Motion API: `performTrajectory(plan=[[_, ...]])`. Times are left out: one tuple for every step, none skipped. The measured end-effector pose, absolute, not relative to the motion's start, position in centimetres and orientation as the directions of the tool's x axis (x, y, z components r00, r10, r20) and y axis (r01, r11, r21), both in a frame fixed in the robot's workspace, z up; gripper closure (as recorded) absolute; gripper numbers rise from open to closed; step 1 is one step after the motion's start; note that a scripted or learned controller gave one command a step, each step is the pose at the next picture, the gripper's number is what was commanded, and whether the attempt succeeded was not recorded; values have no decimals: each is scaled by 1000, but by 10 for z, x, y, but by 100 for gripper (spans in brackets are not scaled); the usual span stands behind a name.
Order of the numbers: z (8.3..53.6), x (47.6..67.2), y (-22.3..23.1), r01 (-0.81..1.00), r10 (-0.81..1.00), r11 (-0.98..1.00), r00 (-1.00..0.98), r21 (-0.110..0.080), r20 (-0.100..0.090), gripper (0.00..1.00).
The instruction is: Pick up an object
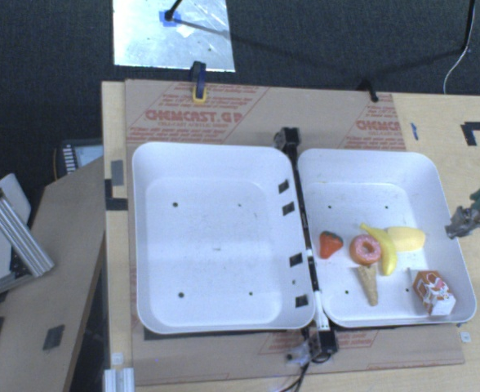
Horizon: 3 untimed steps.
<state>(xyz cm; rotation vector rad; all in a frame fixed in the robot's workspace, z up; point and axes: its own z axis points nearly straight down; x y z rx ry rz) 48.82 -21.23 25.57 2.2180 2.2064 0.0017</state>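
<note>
Bench edge (477, 113): jaws (466, 221) hover beside right bin (371, 166)

Evenly lit from above, fairly bright, with a cool bluish cast. Soft throughout, grainy, low in resolution; fine detail lost, print on the board (193, 114) barely legible. White bins (215, 243) close to overexposed, inner relief faint, shading weak along the walls. Strong glare off the metal sheet (173, 21) at the top, streaked white. Shadows short and diffuse, thin dark edges under the bin rims and beside the toys (383, 251). Dark carpet (44, 47) murky, noisy. Slight blur toward the corners.
</note>
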Motion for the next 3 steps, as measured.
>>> performTrajectory(plan=[[234, 488, -166, 1000, 1000, 7, -7, 2, 1, 100], [233, 488, -127, 1000, 1000, 8, -8, 1, 1, 100], [257, 488, -95, 1000, 1000, 8, -8, 5, 0, 100]])
